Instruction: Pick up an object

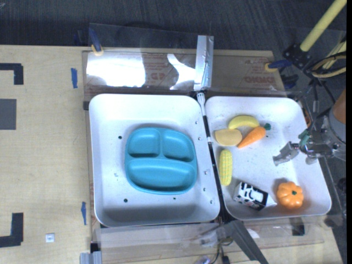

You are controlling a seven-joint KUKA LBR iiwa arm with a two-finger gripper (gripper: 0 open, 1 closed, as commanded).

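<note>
The right bin holds several toy foods. A yellow banana, a tan potato-like piece and an orange carrot lie bunched at its far left. A corn cob lies along the left wall. A black-and-white box and a small orange pumpkin sit near the front wall. My gripper hangs over the right side of this bin, above bare floor, behind the pumpkin and right of the carrot. I see nothing held in it.
The left bin contains a blue divided plate. A clear plastic sheet and a metal upright stand behind the bins. Cables and a yellow rod crowd the far right.
</note>
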